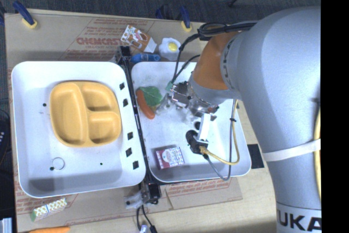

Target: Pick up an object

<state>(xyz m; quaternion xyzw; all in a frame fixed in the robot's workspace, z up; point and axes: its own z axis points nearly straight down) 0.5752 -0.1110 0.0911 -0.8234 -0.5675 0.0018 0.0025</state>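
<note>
The right bin [234, 163] holds an orange carrot-shaped piece [146, 106], with a green leafy piece [152, 94] touching its upper end. A dark red packet [169, 157] lies flat near the bin's front wall. My gripper [173, 96] hangs low over the bin's middle, just right of the green piece. Its metal tip points left toward the green piece and the carrot. Nothing shows between its fingers. The grey arm and its orange band cover the bin's right and back parts.
The left bin [27, 172] holds a yellow divided tray [84, 112]. Behind the bins lie a small printed carton [133, 36], a blue item [145, 57] and a yellow-white item [170, 47]. A wrapped sweet [49, 208] lies at the front left. A cable [221, 160] loops over the right bin.
</note>
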